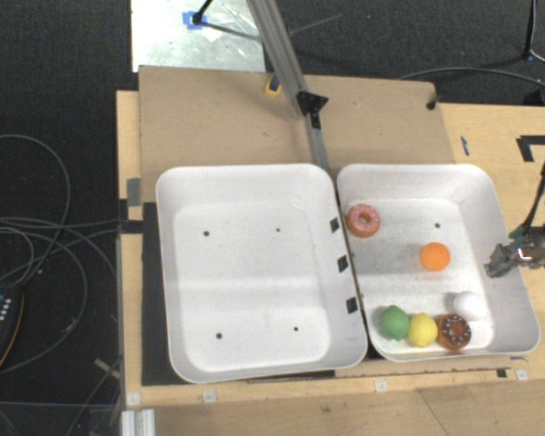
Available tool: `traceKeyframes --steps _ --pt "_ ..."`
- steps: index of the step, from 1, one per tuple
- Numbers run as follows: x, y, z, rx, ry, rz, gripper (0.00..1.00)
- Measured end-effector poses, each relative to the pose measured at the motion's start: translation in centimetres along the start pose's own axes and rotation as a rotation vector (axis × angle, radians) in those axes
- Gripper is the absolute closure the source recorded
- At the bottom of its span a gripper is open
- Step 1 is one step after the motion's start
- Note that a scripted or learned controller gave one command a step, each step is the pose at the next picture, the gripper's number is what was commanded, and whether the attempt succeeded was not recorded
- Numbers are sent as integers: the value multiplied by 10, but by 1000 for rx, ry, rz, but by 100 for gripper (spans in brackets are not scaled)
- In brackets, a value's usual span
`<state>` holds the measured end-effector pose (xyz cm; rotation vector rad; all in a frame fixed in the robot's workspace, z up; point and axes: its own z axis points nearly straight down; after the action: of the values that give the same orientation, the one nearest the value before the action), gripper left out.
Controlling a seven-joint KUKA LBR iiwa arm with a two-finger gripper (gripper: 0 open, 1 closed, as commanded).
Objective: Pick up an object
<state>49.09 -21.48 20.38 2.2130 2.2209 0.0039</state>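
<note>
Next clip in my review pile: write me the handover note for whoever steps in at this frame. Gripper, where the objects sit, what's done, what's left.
Gripper: at the right rim of the right bin, nothing seen held; too small and blurred to tell how the jaws stand.
Objects, all in the right bin: pink donut near the top left corner; orange ball mid-bin; along the front wall, green ball, yellow ball, chocolate donut, with the white ball just behind it.
Done: nothing lifted.
Left: choose an object, grasp and lift it. The orange ball stands apart and looks easiest to reach.
</note>
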Motion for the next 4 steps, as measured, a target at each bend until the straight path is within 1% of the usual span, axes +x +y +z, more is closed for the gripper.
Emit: traceKeyframes --steps 1,2,3,4 --pt "-3 12 -53 -2 -1 -3 100" --pt "-4 14 -91 0 0 -2 100" --pt "47 12 -86 4 4 -6 100" --pt "95 29 -81 4 4 -7 100"
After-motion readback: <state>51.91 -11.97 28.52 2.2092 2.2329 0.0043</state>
